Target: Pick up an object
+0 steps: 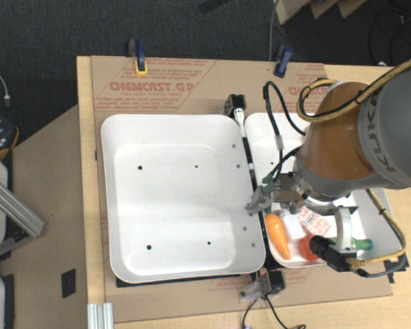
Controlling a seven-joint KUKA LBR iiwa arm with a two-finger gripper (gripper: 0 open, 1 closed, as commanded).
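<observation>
Near the front left corner of the right bin [260,132], an orange toy carrot [278,234] lies lengthwise beside the wall that divides it from the left bin [171,194], with a red-and-white printed packet [314,221] and a red object [309,247] close on its right. Directly above the carrot's upper end hangs the gripper [268,202]; whether its fingers are apart or together cannot be told. Judged from its look, the carrot is light, rigid, smooth and tapered, so it is best grasped across its thicker middle, where slipping toward the narrow tip is least likely.
</observation>
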